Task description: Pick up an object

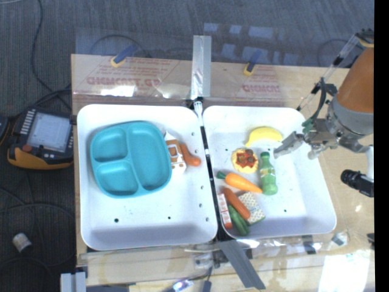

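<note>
The right bin (pixel 304 205) holds a yellow banana (pixel 264 134), a yellow round toy with a red top (pixel 245 158), a green bottle (pixel 268 173), an orange carrot (pixel 242 181), a red sausage (pixel 237 204) and a green cucumber (pixel 240 224). My gripper (pixel 299 149) hangs over the right part of this bin, just right of the banana and the bottle. It is open, with one finger (pixel 284 149) splayed left toward the banana, and nothing lies between the fingers.
In the left bin (pixel 146 224) lie a blue divided plate (pixel 130 157), a small orange and white block (pixel 175 152) and an orange sausage (pixel 192 159). A metal divider (pixel 201 72) stands behind the bins. A handheld pendant (pixel 39 139) lies on the floor at left.
</note>
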Available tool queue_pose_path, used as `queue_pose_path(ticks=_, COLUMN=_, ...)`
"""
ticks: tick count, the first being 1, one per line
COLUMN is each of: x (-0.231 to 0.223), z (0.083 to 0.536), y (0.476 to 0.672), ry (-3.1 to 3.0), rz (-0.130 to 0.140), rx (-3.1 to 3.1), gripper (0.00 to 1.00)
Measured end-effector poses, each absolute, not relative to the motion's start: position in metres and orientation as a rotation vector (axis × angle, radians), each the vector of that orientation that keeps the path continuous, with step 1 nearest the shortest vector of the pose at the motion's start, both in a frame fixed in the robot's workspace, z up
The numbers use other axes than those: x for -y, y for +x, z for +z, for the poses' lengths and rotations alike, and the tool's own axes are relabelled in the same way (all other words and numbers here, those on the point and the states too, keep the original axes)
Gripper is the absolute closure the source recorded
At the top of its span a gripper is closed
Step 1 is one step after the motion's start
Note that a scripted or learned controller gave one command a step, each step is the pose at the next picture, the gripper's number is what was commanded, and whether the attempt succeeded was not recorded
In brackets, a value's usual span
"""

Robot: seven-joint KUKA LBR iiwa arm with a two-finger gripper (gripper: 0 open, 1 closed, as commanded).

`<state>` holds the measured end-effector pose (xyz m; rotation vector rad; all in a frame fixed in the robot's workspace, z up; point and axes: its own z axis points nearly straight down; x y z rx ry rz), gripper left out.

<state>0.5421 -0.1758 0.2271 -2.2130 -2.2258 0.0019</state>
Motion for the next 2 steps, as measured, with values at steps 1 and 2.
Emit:
queue_pose_path(ticks=1, x=0.1715, z=0.1, y=0.5806, ry=-2.276, rz=-0.009, rx=2.181, gripper=0.0)
queue_pose_path(ticks=2, x=0.1684, z=0.1097, y=0.5827, ry=-2.268, rz=-0.017, rx=2.183, gripper=1.0)
